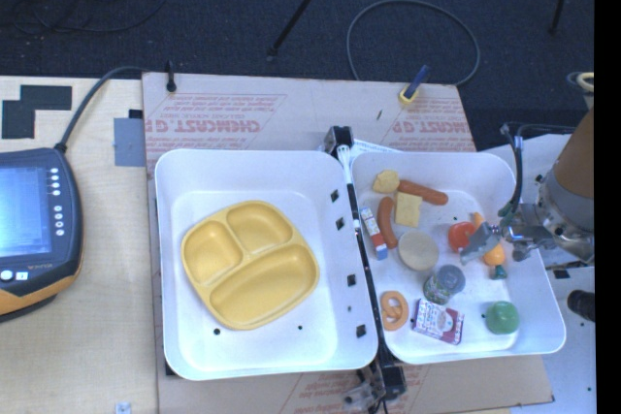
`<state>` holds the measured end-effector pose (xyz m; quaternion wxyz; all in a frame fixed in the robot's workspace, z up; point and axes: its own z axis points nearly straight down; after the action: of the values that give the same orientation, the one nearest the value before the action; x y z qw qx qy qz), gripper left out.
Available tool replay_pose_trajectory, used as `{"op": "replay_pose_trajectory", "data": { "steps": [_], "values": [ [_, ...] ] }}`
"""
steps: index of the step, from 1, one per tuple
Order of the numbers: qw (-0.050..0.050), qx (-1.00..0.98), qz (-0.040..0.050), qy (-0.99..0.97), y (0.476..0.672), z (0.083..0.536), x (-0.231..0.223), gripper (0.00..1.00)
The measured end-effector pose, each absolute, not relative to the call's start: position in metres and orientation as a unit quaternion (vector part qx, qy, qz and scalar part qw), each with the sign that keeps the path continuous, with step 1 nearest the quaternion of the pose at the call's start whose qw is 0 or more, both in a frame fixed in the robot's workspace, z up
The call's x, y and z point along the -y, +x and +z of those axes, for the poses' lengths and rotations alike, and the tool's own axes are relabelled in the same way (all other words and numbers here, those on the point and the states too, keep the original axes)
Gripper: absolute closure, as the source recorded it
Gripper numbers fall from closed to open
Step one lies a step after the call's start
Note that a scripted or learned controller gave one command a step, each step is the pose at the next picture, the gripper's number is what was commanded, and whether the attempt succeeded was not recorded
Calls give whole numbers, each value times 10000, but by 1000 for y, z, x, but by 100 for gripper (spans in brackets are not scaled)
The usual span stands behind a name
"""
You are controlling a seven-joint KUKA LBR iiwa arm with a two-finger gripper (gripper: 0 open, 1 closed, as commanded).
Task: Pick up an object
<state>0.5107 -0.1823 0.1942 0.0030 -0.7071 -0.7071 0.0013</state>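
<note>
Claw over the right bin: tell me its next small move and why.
Probably lower the claw a little more. It sits among the red tomato-like piece and the small orange piece in the right bin, and nothing visibly sits between its fingers yet.

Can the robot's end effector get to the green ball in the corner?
Probably yes. The green ball lies by itself near the right bin's front corner, just below the end effector, with nothing on top of it.
</note>
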Motion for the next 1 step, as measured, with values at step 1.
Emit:
{"op": "replay_pose_trajectory", "data": {
  "steps": [1],
  "values": [
    [42,7078,15,-7064,550,82,175,0]
  ]
}}
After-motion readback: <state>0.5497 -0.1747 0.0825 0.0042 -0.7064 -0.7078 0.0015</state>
